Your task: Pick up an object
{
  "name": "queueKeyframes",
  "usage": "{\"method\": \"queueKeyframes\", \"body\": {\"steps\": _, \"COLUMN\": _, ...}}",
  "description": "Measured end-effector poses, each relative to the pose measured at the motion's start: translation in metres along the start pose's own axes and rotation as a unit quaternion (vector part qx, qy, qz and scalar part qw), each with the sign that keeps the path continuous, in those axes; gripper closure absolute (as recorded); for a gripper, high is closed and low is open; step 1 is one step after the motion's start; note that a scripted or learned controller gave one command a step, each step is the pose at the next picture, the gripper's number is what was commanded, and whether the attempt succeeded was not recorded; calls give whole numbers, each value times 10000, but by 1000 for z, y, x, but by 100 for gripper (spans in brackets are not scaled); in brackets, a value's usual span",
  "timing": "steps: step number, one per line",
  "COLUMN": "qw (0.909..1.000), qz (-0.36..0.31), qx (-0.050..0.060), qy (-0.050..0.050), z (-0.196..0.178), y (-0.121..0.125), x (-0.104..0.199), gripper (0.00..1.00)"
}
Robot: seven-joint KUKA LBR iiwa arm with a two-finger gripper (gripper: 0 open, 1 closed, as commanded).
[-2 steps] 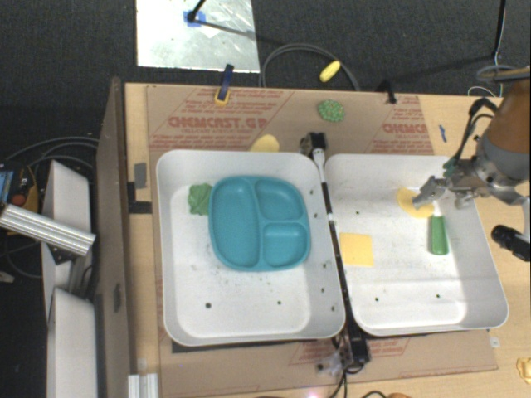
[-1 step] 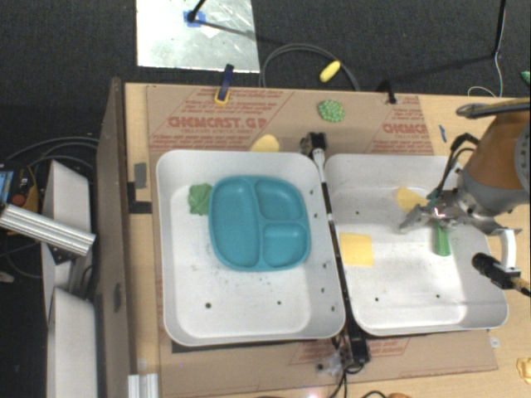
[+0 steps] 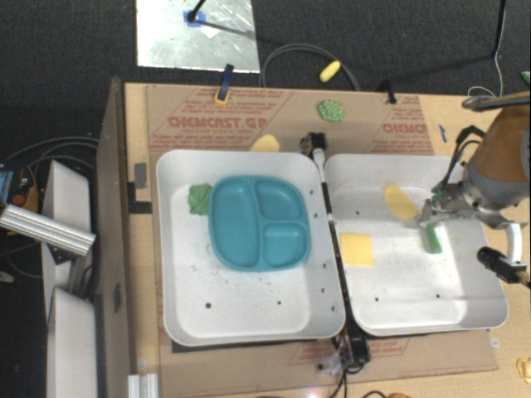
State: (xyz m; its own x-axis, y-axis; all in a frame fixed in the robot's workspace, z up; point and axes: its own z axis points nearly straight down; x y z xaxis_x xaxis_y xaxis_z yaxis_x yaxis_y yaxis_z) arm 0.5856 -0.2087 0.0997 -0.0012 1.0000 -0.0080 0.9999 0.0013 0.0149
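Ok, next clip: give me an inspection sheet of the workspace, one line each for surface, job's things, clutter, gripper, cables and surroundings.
Surface: brown bench printed with red lettering, bearing the left bin and the right bin side by side.
Job's things: right bin holds a yellow oblong piece, a flat yellow square and a green stick; left bin holds a blue divided tray with a green leafy piece at its left edge.
Clutter: on the bench behind the bins, a green round piece and a yellow piece.
Gripper: gripper low over the right bin, just above the green stick; grasp cannot be told.
Cables: black cable looping behind the bench.
Surroundings: dark floor, a shiny sheet behind.
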Motion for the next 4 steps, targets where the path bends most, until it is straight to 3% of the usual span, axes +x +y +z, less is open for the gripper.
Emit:
{"method": "queueKeyframes", "body": {"steps": 1, "qw": 10000, "qz": -26, "qx": 54, "qy": 40, "z": -22, "y": 21, "x": 27, "gripper": 100}}
{"method": "queueKeyframes", "body": {"steps": 2, "qw": 10000, "qz": -13, "qx": 61, "qy": 39, "z": -21, "y": 20, "x": 26, "gripper": 0}}
{"method": "queueKeyframes", "body": {"steps": 3, "qw": 10000, "qz": -22, "qx": 77, "qy": 45, "z": 16, "y": 6, "x": 59, "gripper": 0}}
{"method": "queueKeyframes", "body": {"steps": 4, "qw": 10000, "qz": -22, "qx": 50, "qy": 38, "z": 4, "y": 8, "x": 58, "gripper": 100}}
